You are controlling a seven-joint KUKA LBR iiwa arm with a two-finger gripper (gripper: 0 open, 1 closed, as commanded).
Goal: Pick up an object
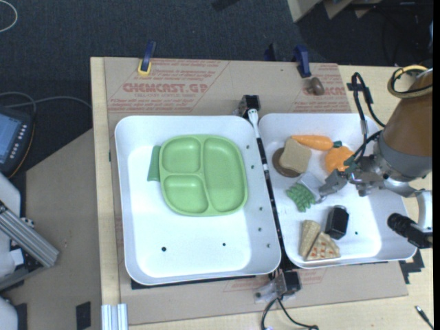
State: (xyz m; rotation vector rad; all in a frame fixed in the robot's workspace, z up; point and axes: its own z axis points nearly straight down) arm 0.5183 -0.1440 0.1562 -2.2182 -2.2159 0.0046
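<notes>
The right bin [363, 247] holds several items. An orange carrot [311, 142] lies at the back, and beside it a tan bread slice [296, 156] rests on a brown disc [278, 164]. A small orange piece [336, 159] is partly hidden by the arm. Nearer the front are a green leafy piece [300, 196], a black block [337, 222] and a pizza-like wedge [317, 240]. My gripper [335, 184] hangs low over the bin's middle, just right of the green piece and above the black block. Nothing is seen held in it.
The left bin [185, 256] carries a green divided plate [203, 174] toward its back. A raised divider [265, 184] separates the bins. The arm's grey body and cables [405, 150] cover the right bin's right side. Clamps [146, 59] sit on the bench's back edge.
</notes>
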